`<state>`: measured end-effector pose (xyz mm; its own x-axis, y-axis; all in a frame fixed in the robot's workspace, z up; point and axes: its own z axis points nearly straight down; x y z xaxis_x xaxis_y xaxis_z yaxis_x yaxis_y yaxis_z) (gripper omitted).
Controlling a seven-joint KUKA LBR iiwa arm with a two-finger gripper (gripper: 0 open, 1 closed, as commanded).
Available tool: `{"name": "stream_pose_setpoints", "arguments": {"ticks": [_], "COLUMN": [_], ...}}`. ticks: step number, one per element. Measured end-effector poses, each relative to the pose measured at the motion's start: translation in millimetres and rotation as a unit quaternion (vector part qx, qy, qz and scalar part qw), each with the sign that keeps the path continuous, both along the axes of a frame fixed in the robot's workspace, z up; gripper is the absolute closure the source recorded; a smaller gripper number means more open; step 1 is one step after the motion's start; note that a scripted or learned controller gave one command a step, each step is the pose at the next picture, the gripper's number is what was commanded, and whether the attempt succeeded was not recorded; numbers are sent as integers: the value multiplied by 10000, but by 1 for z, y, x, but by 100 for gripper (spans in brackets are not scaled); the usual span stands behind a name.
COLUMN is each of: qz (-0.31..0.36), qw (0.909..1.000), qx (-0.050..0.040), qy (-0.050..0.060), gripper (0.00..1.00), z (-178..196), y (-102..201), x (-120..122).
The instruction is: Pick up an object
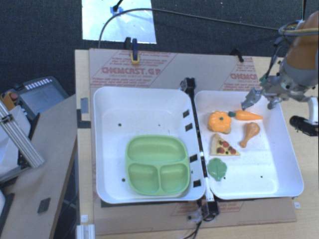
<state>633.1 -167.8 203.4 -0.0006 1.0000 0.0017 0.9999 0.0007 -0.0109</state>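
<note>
hovering at the far right corner of the right bin (286, 180), the pincer (261, 99) hangs with its two fingers spread apart and nothing between them; one fingertip (247, 103) sits just beyond the leafy end of the toy carrot (246, 115), the other nearer the bin's right wall. the grey arm (299, 63) with its orange band reaches in from the right edge above it. the carrot lies on the bin floor just near of the pincer, pointing right, and no finger can be seen touching it. just left of the carrot sits an orange pumpkin (220, 121), close to the divider between the bins. a tan chicken drumstick (250, 133) lies near of the carrot, slanting towards the near left. a pizza slice (223, 147) with red dots lies near of the pumpkin, its tip pointing far, and a green leafy piece (217, 169) rests nearer still, right against the bin's left wall. the left bin (107, 128) holds a green divided plate (157, 164) with three compartments, set towards its near right part. both bins rest on a cardboard sheet (132, 69) over the bench, with a yellow clamp (135, 58) at the sheet's far edge. a shiny metal plate (119, 14) lies on the dark floor beyond, and a grey device (42, 94) sits at the far left.
</note>
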Motion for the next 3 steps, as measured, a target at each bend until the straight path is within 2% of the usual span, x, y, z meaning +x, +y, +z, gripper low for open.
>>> {"name": "stream_pose_setpoints", "arguments": {"ticks": [1, 3], "qz": [13, 25], "qw": [10000, 10000], "qx": [-11, -8], "qy": [-61, -54], "gripper": [0, 0], "z": [8, -101], "y": [0, 13], "x": [3, 2]}}
